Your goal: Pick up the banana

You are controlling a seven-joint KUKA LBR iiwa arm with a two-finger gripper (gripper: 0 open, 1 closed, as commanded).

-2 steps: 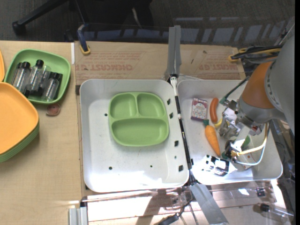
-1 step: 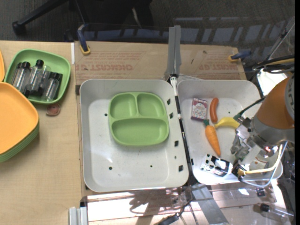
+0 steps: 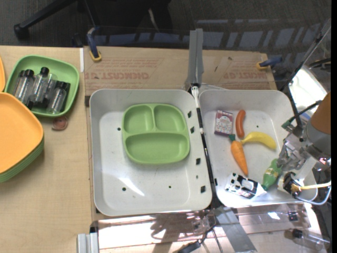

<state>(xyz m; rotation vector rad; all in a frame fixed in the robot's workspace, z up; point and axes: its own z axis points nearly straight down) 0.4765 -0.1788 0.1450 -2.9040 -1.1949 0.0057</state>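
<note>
The yellow banana (image 3: 259,139) lies in the right bin (image 3: 263,100), right of centre, curved with its ends pointing down. The gripper (image 3: 289,159) sits low at the bin's right side, a short way right of and below the banana and apart from it. It hangs just above and to the right of a green bottle (image 3: 270,174). Nothing shows held in it.
Near the banana lie an orange carrot (image 3: 239,157), a red sausage (image 3: 240,124), a pink box (image 3: 224,123) and a black-and-white packet (image 3: 243,186). The left bin (image 3: 105,183) holds a green divided plate (image 3: 156,133). A green tray of vials (image 3: 43,85) and orange plates (image 3: 18,141) stand at the far left.
</note>
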